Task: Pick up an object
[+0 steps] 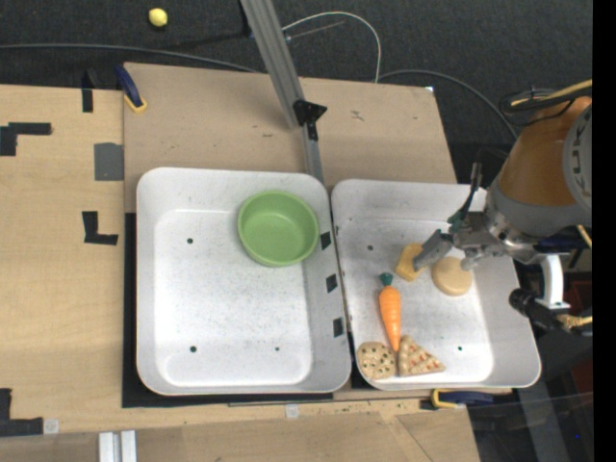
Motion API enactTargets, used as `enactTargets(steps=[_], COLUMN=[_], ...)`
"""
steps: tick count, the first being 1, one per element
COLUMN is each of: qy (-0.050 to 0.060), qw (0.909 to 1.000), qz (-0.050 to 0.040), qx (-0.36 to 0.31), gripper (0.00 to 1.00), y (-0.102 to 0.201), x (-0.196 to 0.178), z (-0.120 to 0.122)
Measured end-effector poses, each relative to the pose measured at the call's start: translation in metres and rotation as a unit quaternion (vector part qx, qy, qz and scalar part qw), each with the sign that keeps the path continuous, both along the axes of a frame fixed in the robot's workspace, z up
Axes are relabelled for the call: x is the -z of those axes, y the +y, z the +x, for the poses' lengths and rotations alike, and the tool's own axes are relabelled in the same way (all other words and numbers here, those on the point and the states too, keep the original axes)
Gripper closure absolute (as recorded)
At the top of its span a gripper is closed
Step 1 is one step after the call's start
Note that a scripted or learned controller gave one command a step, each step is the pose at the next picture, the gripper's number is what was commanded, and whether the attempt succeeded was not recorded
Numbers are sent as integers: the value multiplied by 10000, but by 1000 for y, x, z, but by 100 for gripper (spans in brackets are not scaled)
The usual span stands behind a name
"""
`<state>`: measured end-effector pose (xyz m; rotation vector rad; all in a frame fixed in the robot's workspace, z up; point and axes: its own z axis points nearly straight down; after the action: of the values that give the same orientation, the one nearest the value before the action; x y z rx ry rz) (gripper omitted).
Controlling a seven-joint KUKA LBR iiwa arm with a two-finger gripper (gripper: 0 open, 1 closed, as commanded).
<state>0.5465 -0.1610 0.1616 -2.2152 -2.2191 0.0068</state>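
Observation:
My gripper (454, 253) hangs over the middle of the right bin (500, 364), open, with nothing held between its fingers. One finger (432, 248) points toward a small yellow block (408, 264) just to its left. A beige round piece (450, 278) lies directly beneath and slightly in front of the gripper. An orange carrot (389, 317) with a green top lies lengthwise nearer the bin's left wall. At the front edge, a round cookie (374, 359) and a pizza slice (417, 358) sit side by side.
A green bowl (277, 227) stands upright at the back right of the left bin (173, 354). A slanted metal pole (274, 46) ends at the divider between the bins. Cables run behind the bench. A yellow ball (158, 16) lies on the far floor.

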Motion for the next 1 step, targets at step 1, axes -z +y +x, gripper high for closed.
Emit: enactTargets(steps=[1], qy=[-40], qw=[10000], qz=[-16], qx=[1], gripper=[0], y=[2], x=[60], z=[-6])
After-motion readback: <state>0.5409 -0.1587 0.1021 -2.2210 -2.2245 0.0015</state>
